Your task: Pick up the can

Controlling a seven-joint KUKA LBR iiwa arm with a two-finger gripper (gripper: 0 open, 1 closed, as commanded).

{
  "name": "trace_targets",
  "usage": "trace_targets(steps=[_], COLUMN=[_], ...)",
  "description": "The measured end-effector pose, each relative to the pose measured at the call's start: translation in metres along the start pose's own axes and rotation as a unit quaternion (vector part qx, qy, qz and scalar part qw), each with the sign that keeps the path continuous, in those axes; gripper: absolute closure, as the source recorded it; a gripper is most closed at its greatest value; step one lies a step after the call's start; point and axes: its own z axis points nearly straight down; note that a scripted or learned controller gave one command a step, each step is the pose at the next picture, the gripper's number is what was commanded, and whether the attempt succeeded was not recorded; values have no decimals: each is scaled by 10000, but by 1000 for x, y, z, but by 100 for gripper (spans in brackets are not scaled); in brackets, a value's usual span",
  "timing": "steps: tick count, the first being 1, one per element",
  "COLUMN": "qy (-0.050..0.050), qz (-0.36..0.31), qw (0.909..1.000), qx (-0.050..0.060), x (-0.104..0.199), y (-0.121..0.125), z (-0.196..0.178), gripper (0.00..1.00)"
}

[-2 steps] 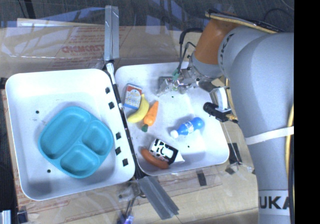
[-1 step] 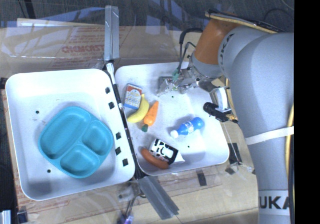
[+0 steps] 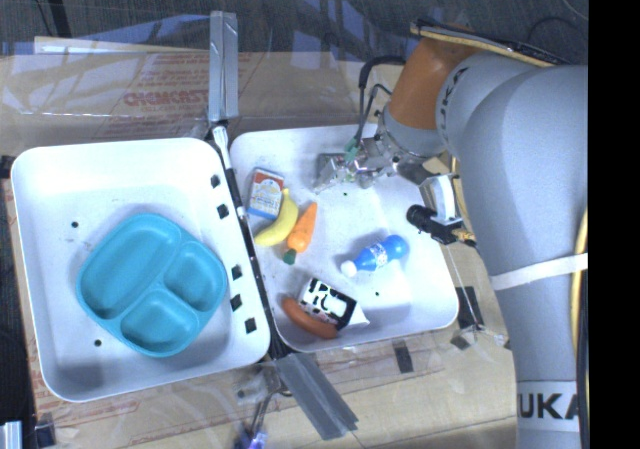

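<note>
The gripper [image 3: 338, 169] reaches into the upper part of the right bin [image 3: 425, 312], its metal end low over the white floor near the back wall; whether the fingers are released or clenched cannot be told from this slanted look, and nothing is seen between them. The can [image 3: 266, 192], a small one with an orange and pale blue label, lies at the left side of the same bin, close to the wall shared with the other bin and a short way to the left of and slightly below the gripper, apart from it. Its label print is too small to read. A yellow banana [image 3: 279, 225] touches the can's lower edge, and a carrot [image 3: 301, 228] lies just beside the banana. A blue-capped bottle [image 3: 376, 254] rests toward the bin's centre, and a black and white carton [image 3: 328, 302] sits against a sausage [image 3: 308, 321] near the front wall. The left bin [image 3: 60, 177] holds a blue divided plate [image 3: 152, 283]. On the arm's [image 3: 520, 197] base the letters "UKA" [image 3: 548, 405] can be read, and faint red lettering, not legible, runs across the tabletop [image 3: 120, 87] behind the bins.
</note>
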Motion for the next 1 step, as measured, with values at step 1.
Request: trace_targets(steps=[1], qy=[0], qz=[0], qw=[10000], qx=[0], x=[0], y=[0], z=[0], gripper=[0])
